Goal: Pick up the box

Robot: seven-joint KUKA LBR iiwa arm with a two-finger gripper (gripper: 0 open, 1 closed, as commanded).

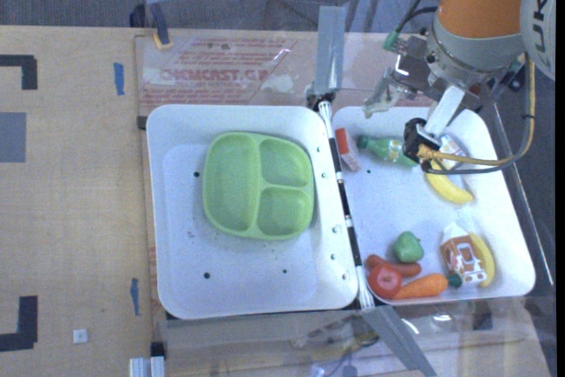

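The box (458, 257), a small orange and white carton, lies in the right bin (388, 207) near its front right corner, beside a yellow banana (483, 255). My gripper (410, 115) hangs over the back of the right bin, well behind the box and apart from it. Its fingers (378, 100) are spread open with nothing between them. A green bottle (388, 150) lies just below the gripper.
The right bin also holds a second banana (448, 186), a green pepper (407, 247), a tomato (386, 279), a carrot (423, 285) and a small red and white pack (346, 153) by the divider. The left bin (177, 269) holds a green divided plate (259, 185).
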